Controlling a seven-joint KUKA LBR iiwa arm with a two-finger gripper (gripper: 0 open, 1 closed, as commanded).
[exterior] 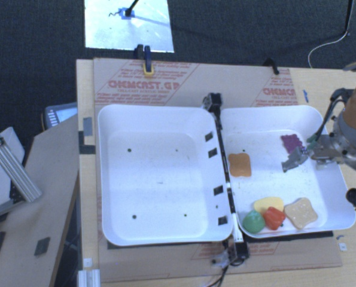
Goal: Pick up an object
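The grey two-finger gripper [292, 160], spread and holding nothing, hovers at five o'clock of the purple grape cluster [291, 141]; nothing lifted yet.

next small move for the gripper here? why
Probably a short drop straight down. The gripper hangs in the right bin just below the purple item, nothing visible between its fingers. The purple item is the nearest object; the orange piece and the front cluster lie farther off.

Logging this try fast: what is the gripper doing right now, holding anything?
Gripper: low in the right bin beside the purple grapes; grip cannot be told.
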